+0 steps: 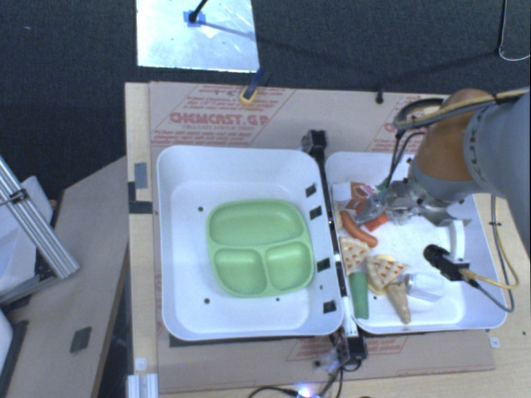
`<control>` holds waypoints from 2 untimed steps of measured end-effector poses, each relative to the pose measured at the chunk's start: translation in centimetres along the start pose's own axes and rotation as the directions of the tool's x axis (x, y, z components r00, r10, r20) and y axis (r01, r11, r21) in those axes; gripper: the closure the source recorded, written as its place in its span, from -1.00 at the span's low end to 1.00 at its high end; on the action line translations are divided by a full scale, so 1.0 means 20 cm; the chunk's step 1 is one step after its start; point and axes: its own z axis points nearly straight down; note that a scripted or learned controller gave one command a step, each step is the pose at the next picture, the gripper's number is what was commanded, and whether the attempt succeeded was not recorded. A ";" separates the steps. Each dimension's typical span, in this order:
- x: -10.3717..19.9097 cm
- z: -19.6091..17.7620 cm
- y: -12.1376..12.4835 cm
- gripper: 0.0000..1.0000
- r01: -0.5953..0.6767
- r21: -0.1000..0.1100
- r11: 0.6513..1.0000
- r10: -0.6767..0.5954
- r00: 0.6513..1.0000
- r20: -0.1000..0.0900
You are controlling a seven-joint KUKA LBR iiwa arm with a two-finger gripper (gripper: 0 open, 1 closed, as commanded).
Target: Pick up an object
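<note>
Green divided tray (259, 251) (left bin (178, 181))

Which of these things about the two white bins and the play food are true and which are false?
1. A green divided plate lies in the left bin. True.
2. The play food is piled in the left bin. False: the pieces, such as the hot dog and the waffle, lie in the right bin.
3. The arm reaches in over the right bin. True.
4. The green plate holds a hot dog. False: its three compartments hold no food.
5. A green stick-shaped piece lies by the right bin's left wall. True.
6. The tool hangs over the green plate. False: it is over the food in the right bin.
</note>
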 end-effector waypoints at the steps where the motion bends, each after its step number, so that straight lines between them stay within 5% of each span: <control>1: 0.00 -0.04 0.00 1.00 0.000 0.001 1.000 0.000 1.000 0.000; 2: 0.03 -0.27 0.00 1.00 0.005 0.002 1.000 -0.005 1.000 0.000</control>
